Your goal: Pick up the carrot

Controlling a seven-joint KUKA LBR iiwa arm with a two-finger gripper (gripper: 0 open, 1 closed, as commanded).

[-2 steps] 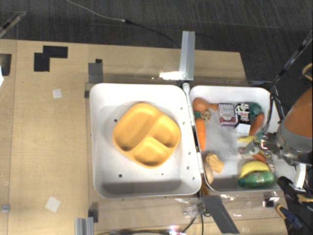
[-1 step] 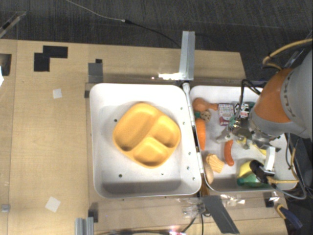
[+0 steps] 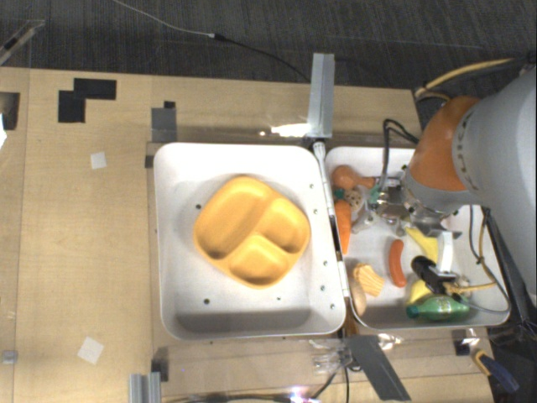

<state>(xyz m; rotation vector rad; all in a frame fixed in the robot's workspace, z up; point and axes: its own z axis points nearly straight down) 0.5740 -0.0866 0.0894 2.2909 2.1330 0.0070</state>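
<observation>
The carrot [image 3: 342,225] is a slim orange piece lying lengthwise against the left wall of the right bin [image 3: 495,313]. My gripper [image 3: 379,205] hangs low over the upper middle of that bin, just to the right of the carrot's upper end. The grey arm with its orange band [image 3: 436,154] comes in from the right and hides the bin's upper right part. I see nothing held in the gripper.
The right bin also holds an orange-brown piece [image 3: 344,177] at the top left, a red sausage [image 3: 396,262], a tan wedge [image 3: 367,280], yellow pieces [image 3: 422,243] and a green item [image 3: 438,309]. A yellow divided plate [image 3: 250,229] lies in the left bin [image 3: 176,309].
</observation>
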